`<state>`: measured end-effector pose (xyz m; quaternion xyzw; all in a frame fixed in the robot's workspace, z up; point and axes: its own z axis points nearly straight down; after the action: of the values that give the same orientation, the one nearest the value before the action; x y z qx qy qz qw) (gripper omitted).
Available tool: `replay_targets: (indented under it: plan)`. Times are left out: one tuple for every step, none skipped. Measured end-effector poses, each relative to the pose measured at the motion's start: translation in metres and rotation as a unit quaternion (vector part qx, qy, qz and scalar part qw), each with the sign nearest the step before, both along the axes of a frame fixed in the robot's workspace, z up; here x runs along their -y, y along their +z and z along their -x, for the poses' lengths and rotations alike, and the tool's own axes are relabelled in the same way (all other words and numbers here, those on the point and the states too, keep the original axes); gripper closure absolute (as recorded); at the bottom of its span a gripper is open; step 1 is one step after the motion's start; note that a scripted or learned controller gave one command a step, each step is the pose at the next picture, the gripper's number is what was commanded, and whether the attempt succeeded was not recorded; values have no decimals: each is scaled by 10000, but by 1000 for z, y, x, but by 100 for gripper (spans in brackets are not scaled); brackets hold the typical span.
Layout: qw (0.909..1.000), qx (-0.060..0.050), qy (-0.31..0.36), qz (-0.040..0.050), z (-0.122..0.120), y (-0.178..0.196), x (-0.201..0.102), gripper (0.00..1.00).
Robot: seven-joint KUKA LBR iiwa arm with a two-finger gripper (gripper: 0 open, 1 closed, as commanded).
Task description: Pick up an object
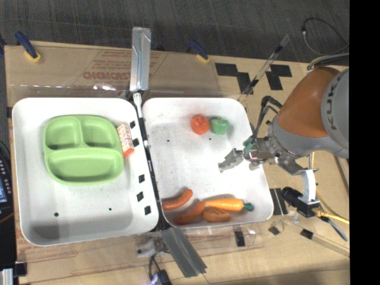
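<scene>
My gripper (pixel 240 161) hangs over the right side of the right bin (pixel 178 114), open, with nothing between its fingers. A red tomato (pixel 200 124) and a small green piece (pixel 219 126) lie side by side up and to the left of it, apart from the fingers. Along the bin's front wall lie a red sausage (pixel 177 199), an orange carrot with a green tip (pixel 224 205) and a brown piece (pixel 216 215) under the carrot.
The left bin (pixel 35 218) holds a green divided tray (pixel 83 149), with a small orange and white packet (pixel 125 139) at the tray's right edge. A black-marked divider (pixel 144 171) runs between the bins. The arm's orange band (pixel 309 105) stands past the right bin's rim.
</scene>
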<state>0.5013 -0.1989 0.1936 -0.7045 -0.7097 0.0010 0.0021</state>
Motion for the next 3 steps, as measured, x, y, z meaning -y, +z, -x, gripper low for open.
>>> replay_targets:
  plan:
    - [9988,14,-485,7,-14,60,-1,0]
    - [9938,6,-1116,4,-10,-102,-46,0]
    - [10000,1,10,-2,26,-103,-105,0]
